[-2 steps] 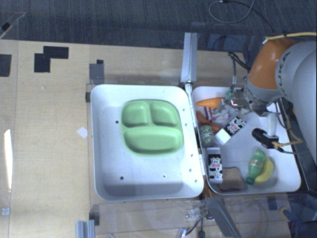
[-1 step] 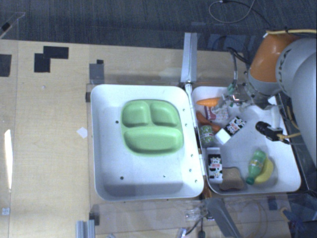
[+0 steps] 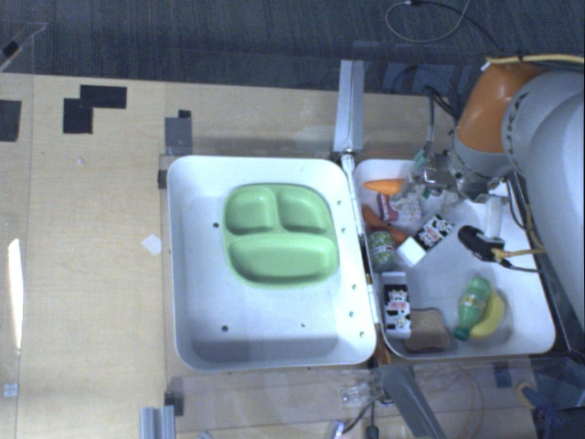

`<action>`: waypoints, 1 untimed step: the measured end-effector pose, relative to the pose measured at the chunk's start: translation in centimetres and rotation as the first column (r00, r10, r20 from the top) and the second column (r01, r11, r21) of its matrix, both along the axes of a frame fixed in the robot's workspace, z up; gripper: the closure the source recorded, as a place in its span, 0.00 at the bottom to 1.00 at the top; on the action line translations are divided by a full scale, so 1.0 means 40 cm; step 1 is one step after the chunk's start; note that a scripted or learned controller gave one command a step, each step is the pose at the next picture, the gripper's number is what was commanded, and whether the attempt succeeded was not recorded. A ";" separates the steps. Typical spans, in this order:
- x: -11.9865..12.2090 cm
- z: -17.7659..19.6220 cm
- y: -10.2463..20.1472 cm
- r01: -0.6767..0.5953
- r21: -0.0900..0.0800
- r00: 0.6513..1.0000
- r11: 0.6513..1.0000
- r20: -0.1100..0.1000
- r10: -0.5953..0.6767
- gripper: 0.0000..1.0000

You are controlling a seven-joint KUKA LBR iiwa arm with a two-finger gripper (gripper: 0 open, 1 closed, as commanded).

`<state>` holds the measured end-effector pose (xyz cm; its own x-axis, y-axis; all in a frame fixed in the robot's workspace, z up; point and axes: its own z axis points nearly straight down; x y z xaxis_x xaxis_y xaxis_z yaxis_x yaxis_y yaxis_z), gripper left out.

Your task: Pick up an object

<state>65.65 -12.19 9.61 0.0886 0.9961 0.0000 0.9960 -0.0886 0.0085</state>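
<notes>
Several objects crowd the right bin (image 3: 539, 337) beneath the tool (image 3: 428, 183)

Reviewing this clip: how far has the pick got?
Done: the arm has reached over the right bin, with the gripper low near the carrot and snack packet. In hand: nothing visibly held. Left: grasping and lifting; the banana and green bottle lie untouched.
</notes>
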 end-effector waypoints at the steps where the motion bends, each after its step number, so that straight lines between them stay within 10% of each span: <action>1: 0.018 -0.007 0.034 0.038 -0.017 0.999 0.999 -0.028 -0.039 0.00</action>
<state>66.37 -10.84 9.34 0.1266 0.9918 -0.0195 0.9917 -0.1269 -0.0184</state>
